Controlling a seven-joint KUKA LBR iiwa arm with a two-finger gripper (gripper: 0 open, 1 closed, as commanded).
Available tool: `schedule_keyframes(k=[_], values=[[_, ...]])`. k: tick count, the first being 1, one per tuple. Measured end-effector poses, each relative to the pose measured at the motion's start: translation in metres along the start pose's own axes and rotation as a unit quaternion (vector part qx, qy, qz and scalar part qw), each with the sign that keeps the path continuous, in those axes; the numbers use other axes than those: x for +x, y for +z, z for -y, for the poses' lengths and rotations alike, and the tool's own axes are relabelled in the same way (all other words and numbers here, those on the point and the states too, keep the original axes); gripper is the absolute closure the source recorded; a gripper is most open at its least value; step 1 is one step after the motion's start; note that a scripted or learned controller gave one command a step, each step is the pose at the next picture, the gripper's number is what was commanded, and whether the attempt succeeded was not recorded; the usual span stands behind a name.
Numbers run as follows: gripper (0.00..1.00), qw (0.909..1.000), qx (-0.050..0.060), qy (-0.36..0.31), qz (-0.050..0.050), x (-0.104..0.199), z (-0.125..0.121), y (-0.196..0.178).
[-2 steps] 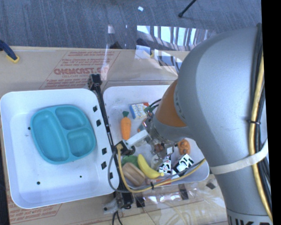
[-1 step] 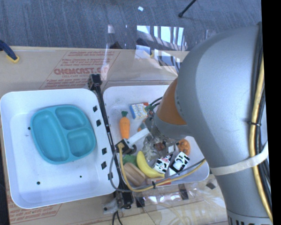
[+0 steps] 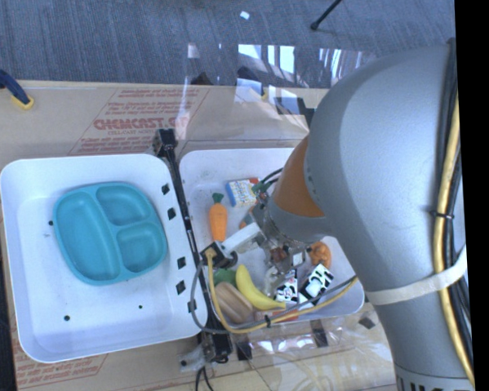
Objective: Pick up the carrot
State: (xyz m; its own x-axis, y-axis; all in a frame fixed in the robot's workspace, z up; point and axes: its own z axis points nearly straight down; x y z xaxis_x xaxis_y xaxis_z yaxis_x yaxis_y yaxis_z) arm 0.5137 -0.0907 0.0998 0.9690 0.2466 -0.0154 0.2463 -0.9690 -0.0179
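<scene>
The carrot lies in the right bin, near its left wall, just left of the hand. Whether the hand is open, I cannot tell.

A teal divided plate lies in the left white bin. In the right bin, a banana rests beside a tan bread roll, with two black-and-white cow toys just to its right. A small blue-and-white carton sits near the bin's far wall. Both bins stand on brown cardboard.
</scene>
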Motion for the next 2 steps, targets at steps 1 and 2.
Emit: schedule_keyframes(k=[1,2], values=[[0.0,0.9998,-0.004,0.016,-0.005,0.052,-0.016,0.008],[0.0,0.9998,-0.004,0.018,-0.002,0.037,-0.009,0.009]])
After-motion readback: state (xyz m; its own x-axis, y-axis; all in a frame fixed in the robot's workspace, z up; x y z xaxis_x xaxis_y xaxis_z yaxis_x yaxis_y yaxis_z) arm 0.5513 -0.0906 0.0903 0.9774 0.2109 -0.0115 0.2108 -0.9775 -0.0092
